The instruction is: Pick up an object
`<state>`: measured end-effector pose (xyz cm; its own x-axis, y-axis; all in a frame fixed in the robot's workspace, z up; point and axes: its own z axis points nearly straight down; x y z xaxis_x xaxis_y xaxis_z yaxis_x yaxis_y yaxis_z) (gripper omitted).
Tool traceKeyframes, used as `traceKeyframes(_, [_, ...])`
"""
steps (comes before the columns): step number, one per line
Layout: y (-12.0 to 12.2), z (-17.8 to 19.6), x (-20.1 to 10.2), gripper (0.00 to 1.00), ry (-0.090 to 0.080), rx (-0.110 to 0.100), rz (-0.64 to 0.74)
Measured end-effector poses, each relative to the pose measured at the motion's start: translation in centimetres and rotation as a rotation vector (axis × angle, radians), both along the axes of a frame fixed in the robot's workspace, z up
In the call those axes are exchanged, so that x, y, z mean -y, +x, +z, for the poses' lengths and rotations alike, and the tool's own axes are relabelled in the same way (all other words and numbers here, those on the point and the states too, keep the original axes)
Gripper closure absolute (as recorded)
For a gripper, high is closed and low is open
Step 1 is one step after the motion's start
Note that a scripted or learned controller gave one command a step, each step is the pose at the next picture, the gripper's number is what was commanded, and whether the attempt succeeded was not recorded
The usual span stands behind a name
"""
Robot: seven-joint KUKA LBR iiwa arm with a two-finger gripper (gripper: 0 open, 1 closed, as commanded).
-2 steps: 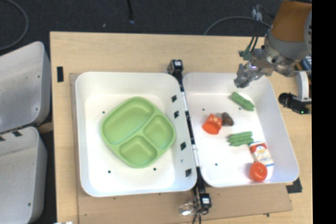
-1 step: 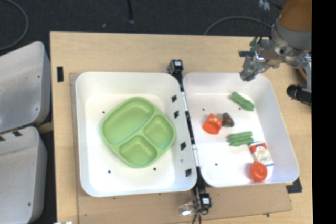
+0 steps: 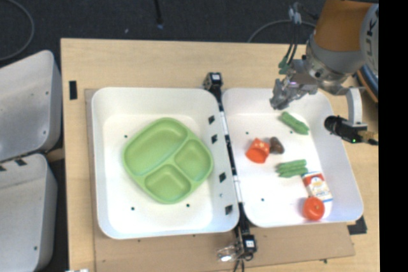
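The right bin (image 3: pixel 255 207) holds several small things. A green pod (image 3: pixel 294 122) lies near its back. An orange-red piece (image 3: pixel 257 151) sits beside a dark brown lump (image 3: pixel 276 145) in the middle. A second green pod (image 3: pixel 291 168) lies further forward, and a small carton with a red cap (image 3: pixel 314 195) rests at the front right. My gripper (image 3: pixel 282 99) hangs over the back of the right bin, just up and left of the first green pod, with nothing seen between its fingers.
The left bin (image 3: pixel 108 200) holds a green divided plate (image 3: pixel 167 160). A ridge with black clips (image 3: pixel 223 137) separates the two bins. The bench's wooden edge (image 3: pixel 76 67) surrounds them.
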<state>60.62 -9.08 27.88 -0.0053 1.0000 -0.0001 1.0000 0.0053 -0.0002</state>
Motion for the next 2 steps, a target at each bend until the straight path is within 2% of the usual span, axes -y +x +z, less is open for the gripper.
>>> traceKeyframes(1, [-1.9,0.3,-5.1,1.00,0.000,0.000,0.001])
traceKeyframes(2, [-3.8,-1.1,-9.0,1.00,0.000,-0.001,0.000])
